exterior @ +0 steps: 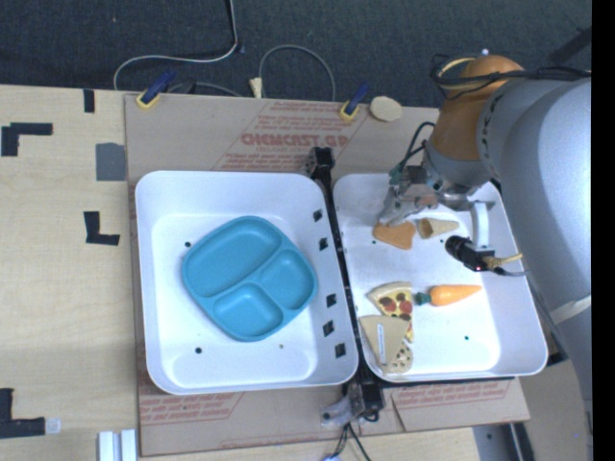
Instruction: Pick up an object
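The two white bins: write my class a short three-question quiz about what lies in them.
1. True or false: the blue plate lies in the left bin.
2. Which lies nearest the gripper? A carrot B brown food piece C pizza slice
3. Fill in: the carrot lies in the ___ bin.

Key: 1 true; 2 B; 3 right.

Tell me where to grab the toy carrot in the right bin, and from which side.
Grip the carrot across its thick orange middle, hand coming straight down. It lies flat, pointing right, with bare floor above and below; the pizza slice crowds its green end.
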{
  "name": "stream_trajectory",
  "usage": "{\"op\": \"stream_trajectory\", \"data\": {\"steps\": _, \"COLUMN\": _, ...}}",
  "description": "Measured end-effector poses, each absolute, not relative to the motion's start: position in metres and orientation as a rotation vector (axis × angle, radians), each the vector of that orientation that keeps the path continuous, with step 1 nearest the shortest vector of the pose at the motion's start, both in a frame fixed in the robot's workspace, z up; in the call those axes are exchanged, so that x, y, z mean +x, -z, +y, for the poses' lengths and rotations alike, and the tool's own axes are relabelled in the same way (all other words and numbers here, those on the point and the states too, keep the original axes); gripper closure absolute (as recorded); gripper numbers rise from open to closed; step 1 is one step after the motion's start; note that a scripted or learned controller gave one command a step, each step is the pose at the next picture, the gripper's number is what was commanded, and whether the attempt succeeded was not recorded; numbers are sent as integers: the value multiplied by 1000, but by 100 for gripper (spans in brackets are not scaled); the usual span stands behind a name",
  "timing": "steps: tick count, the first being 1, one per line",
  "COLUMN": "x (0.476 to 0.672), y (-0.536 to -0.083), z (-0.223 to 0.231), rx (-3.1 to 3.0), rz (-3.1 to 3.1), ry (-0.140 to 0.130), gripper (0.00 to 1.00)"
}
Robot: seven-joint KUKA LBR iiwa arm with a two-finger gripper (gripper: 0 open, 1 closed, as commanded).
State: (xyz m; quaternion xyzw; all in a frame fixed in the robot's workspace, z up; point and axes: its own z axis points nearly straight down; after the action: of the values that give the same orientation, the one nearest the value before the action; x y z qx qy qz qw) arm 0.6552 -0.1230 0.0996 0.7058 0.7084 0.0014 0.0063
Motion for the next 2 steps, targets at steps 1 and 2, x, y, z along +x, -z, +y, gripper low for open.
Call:
{"op": "stream_trajectory", "data": {"steps": 1, "x": 655, "y": -99, "z": -123, "rx": 2208, "rz": 2217, "ry": -3, "gripper": 0}}
{"op": "stream_trajectory", "data": {"steps": 2, "x": 670, "y": -88, "z": -99, "rx": 2213, "rz": 2220, "ry": 1, "gripper": 0}}
